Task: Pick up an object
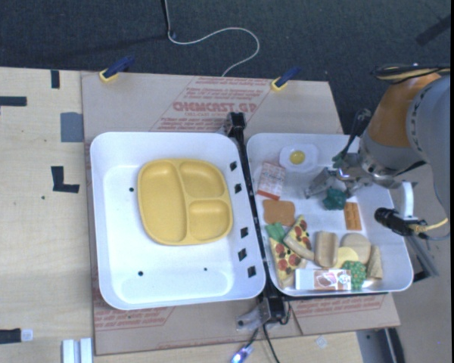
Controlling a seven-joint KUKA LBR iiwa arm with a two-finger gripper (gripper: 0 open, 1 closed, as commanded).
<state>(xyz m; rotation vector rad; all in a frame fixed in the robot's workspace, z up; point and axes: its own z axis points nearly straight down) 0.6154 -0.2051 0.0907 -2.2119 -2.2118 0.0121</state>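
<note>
Right bin (378, 282) crowded with toy food; left bin (106, 203) carrying a yellow divided plate (185, 201) at its centre. Gripper (327, 190) lowered into the right bin's upper half, around 1 o'clock from that bin's middle, metal fingers angled toward 8 o'clock. Directly at the tips, a small dark green object (334, 199), apparently touching or sitting between them, though too small and shadowed to call it held. Cannot tell how far open the gripper stands, nor whether anything is truly clamped. Other candidates nearby: a fried egg (296, 157) at 11 o'clock from the gripper, a white packet (270, 178) toward 9 o'clock, an orange cracker (279, 212) at 8 o'clock, an orange strip (352, 216) at 5 o'clock, and a heap of pizza slice (290, 249), bread (326, 248) and greens (356, 272) along the bin's 6 o'clock edge. Judging progress: approach and descent look done, contact with the green piece likely made; closing firmly, lifting clear of the bin floor and proving the hold all left to do. No object seen raised above the bin, so the pick not yet counted as achieved.
</note>
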